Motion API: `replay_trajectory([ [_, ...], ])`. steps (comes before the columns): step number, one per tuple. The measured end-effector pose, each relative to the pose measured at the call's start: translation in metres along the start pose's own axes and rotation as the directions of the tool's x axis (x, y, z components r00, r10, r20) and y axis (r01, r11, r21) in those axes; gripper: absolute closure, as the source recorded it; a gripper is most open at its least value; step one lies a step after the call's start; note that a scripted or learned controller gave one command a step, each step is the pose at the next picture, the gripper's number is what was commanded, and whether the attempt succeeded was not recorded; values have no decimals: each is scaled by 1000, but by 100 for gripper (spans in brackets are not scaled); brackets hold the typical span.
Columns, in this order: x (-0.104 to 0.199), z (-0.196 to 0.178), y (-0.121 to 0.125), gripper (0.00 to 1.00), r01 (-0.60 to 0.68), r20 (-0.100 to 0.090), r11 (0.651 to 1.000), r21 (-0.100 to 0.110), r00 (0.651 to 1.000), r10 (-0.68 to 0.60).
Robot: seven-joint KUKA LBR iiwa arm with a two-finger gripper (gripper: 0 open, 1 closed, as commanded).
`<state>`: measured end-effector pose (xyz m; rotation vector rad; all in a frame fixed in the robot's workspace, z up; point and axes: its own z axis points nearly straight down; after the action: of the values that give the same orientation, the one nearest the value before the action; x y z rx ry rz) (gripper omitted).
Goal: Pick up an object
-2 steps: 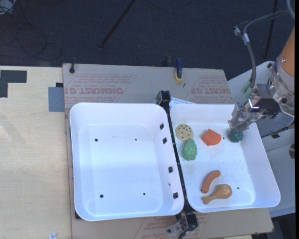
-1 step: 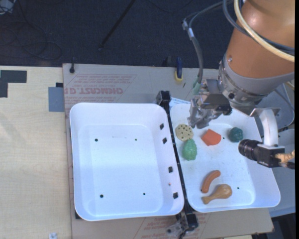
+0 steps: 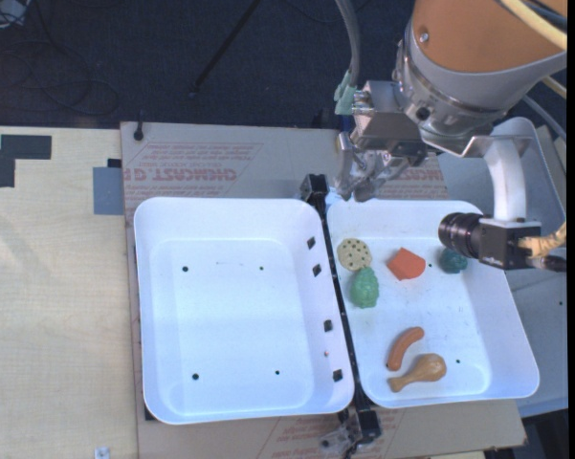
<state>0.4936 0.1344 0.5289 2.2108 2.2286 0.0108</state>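
Overhead, gripper (image 3: 362, 182) (finger state unclear) above right bin (image 3: 497, 352); orange wedge (image 3: 407, 264) flat-faced.

The grey arm with its orange band sits up and to the right of the pincer (image 3: 356, 187), its broad wrist tilting down toward it. The pincer hangs low at the end of a metal wrist block, pointing downward with its tips close together. A curved grey hose rises directly above the pincer and bends away leftward.
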Motion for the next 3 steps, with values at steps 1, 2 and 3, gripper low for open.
replay_trajectory([
  [1,55,-8,36,100,-4,4,1000,8,1000,4],
  [2,111,-6,70,100,-4,4,1000,10,1000,4],
  [3,107,-7,58,100,-7,6,1000,13,1000,7],
])
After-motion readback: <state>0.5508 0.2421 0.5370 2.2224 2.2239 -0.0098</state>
